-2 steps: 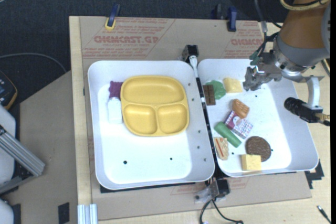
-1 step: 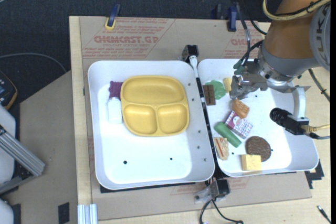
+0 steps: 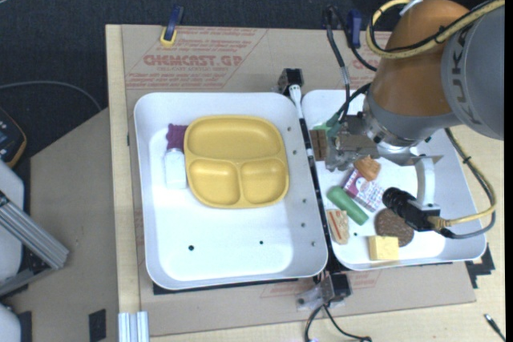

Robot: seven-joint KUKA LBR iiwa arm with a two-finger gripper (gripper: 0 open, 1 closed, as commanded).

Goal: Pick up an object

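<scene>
My gripper (image 3: 343, 150) hangs low over the left part of the right bin (image 3: 457, 240), under the orange wrist band. Close around it lie a brown block (image 3: 319, 144), a small green piece (image 3: 321, 126) and an orange-brown lump (image 3: 369, 168). Nearer the front are a pink packet (image 3: 366, 191), a green cylinder (image 3: 346, 204), a tan and red piece (image 3: 338, 226), a brown disc (image 3: 394, 226) and a yellow block (image 3: 384, 247). I see nothing held in the gripper.
The left bin (image 3: 232, 252) holds a yellow divided tray (image 3: 236, 160), with a purple object (image 3: 175, 135) and a white object (image 3: 174, 169) at its left side. The arm's bulk covers the back of the right bin.
</scene>
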